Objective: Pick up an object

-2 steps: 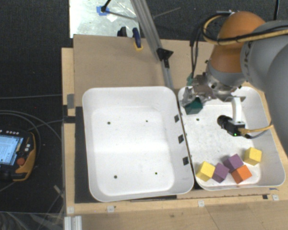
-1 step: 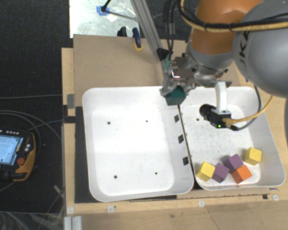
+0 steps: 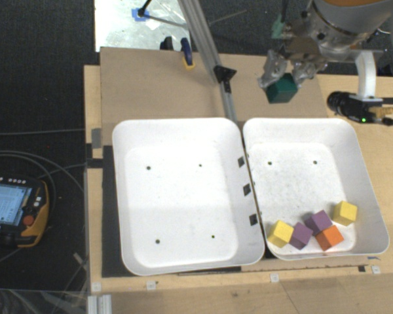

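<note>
My gripper (image 3: 285, 77) hangs high above the far edge of the right bin (image 3: 363, 169), shut on a dark green block (image 3: 281, 89) that shows between its fingers. Near the right bin's front edge lies a cluster of blocks: a yellow one (image 3: 281, 233), a purple one (image 3: 300, 235), a second purple one (image 3: 319, 221), an orange one (image 3: 329, 238) and another yellow one (image 3: 345, 212). The left bin (image 3: 128, 175) sits beside it.
A grey slanted pole (image 3: 203, 38) with a black clamp crosses above the bench's far side. A teach pendant (image 3: 13, 211) lies on the floor at the left. Black clips (image 3: 247, 190) join the two bins.
</note>
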### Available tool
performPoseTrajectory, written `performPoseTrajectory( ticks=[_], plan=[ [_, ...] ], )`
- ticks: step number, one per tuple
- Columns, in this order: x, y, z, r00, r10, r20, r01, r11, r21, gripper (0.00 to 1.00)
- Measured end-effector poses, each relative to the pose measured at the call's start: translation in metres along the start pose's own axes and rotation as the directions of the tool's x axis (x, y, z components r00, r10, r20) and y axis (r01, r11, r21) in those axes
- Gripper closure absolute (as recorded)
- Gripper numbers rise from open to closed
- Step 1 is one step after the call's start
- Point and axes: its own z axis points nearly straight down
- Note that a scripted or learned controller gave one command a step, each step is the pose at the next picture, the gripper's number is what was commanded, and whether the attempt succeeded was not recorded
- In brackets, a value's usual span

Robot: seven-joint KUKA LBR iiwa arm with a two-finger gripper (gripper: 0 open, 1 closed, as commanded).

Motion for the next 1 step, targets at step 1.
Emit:
performPoseTrajectory(
  ticks=[1],
  plan=[
    [-0.0278, 0.0242, 0.1222, 1.0, 0.004, 0.002, -0.004, 1.0, 0.017, 1.0]
  ],
)
